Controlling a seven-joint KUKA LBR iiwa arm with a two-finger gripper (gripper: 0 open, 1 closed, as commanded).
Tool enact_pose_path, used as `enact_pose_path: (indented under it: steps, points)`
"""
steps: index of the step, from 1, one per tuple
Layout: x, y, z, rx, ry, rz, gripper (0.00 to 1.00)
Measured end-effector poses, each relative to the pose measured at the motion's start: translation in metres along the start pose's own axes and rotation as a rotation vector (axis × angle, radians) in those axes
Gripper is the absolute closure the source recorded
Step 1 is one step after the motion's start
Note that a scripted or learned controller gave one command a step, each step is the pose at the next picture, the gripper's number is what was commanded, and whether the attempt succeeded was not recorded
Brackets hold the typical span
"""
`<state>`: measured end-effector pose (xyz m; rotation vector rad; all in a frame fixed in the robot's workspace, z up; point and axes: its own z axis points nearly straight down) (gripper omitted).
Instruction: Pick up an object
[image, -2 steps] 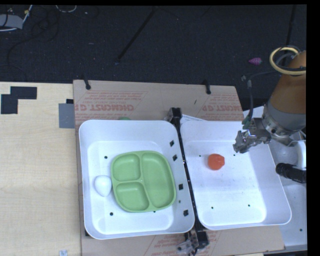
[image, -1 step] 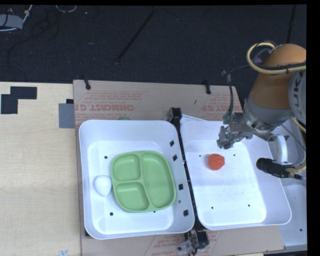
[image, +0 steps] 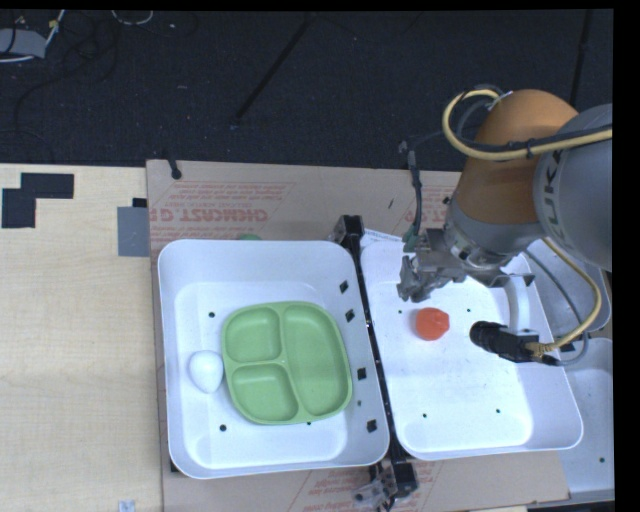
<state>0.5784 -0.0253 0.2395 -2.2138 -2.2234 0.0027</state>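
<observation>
A small red-orange round object lies in the right bin, near its middle. My gripper hangs over the upper left part of that bin, just up and left of the red object and apart from it. Nothing shows between the gripper and the bin floor. In the left bin rests a green divided plate, with a white egg-shaped object beside its left edge.
The grey and orange arm reaches in from the upper right over the right bin's far edge. A black divider runs between the two bins. Cardboard lies under both bins on the wooden bench.
</observation>
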Motion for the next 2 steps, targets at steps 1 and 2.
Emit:
enact_pose_path:
  steps: [1, 2]
  points:
    - [0.056, 0.013, -0.003, -0.002, 0.000, 0.000, 1.00]
    - [0.110, 0.013, -0.004, -0.001, 0.000, -0.001, 1.00]
